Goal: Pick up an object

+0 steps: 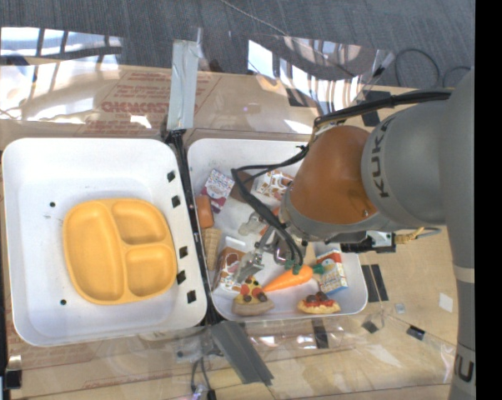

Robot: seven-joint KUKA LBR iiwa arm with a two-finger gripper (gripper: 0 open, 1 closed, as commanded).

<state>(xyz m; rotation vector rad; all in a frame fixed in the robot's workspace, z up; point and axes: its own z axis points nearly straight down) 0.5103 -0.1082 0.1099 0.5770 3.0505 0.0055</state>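
The right bin (234, 152) holds a jumble of toy food. My gripper (262, 255) hangs low over the bin's middle, under the orange band of the wrist (334, 177). Just right of the gripper lies an orange carrot (288, 278). Below it sits a pizza slice (251, 299), with a second pizza slice (318, 305) near the front right corner. A small juice carton (331, 275) lies beside the carrot. A brown snack packet (229, 270) lies just left of the gripper. The arm hides the right part of the bin.
The left bin (34, 182) bears a yellow divided plate (117, 249). In the right bin a purple-and-white packet (219, 185) and a reddish-brown piece (203, 212) lie near the left wall, with another packet (275, 185) at the back. Black cables (243, 186) loop beside the wrist.
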